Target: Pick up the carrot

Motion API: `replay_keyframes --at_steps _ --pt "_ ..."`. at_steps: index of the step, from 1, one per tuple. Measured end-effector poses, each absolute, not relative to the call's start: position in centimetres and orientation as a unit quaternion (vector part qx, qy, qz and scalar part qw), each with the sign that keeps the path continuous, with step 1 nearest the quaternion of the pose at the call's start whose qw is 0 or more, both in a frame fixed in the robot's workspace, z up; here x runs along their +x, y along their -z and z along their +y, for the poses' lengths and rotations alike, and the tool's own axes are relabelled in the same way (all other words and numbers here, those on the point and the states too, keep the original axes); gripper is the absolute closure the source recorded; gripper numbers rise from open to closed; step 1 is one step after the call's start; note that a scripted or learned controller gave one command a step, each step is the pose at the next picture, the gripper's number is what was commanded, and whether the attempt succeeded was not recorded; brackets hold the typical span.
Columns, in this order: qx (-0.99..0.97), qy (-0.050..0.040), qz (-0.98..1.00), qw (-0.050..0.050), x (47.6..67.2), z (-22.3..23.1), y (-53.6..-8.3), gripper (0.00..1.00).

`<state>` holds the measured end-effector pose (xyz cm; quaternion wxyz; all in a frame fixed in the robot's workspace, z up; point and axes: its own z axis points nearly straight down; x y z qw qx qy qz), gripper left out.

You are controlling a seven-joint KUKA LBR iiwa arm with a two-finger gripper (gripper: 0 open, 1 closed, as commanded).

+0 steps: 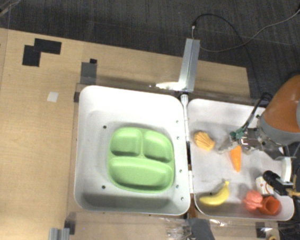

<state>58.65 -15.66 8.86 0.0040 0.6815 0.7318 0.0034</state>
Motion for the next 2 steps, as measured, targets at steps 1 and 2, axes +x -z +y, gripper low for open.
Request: replay_keyframes --at_steps 1,2 --pt "0.681 -0.0065 0.732 0.006 59.0 -15.5 -9.9 1.00" --pt "0.690 -0.0014 0.724 0.002 62.5 -10.6 -22.8 1.00"
